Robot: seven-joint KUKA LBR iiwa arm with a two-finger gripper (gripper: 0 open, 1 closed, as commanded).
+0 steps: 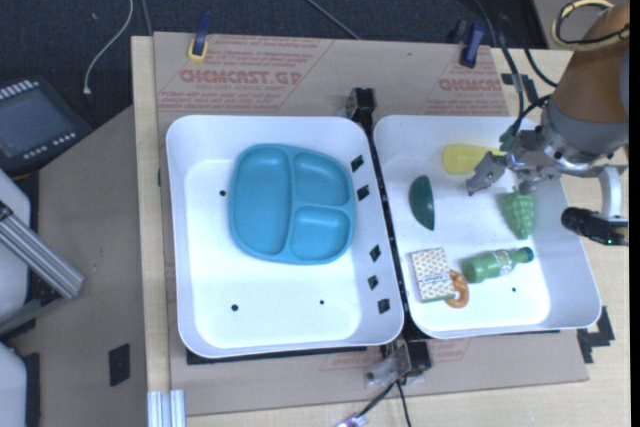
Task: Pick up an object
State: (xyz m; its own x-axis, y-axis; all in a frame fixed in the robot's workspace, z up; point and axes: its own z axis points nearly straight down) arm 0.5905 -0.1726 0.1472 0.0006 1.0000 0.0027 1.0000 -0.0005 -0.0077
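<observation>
My claw [508, 177] hangs over the right bin [570, 300], its two metal fingers spread apart with nothing between them. My arm comes in from the right edge, the orange band just behind the grey wrist.

I take the bumpy green grape cluster [518, 213] as my landmark. It lies just below my fingertips; I cannot tell whether they touch it. Up and to its left rests a smooth, rounded yellow lemon-like piece [464, 158], beside my left finger. Farther left lies a dark green leaf-shaped piece [423, 202], glossy and pointed. Below the grapes a green plastic bottle [495, 264] lies on its side, and left of that, a speckled flat square box [431, 273] with a small orange hook [459, 294] at its corner.

Well left, the other bin [200, 305] holds a sectioned blue plastic tray [291, 203].
</observation>
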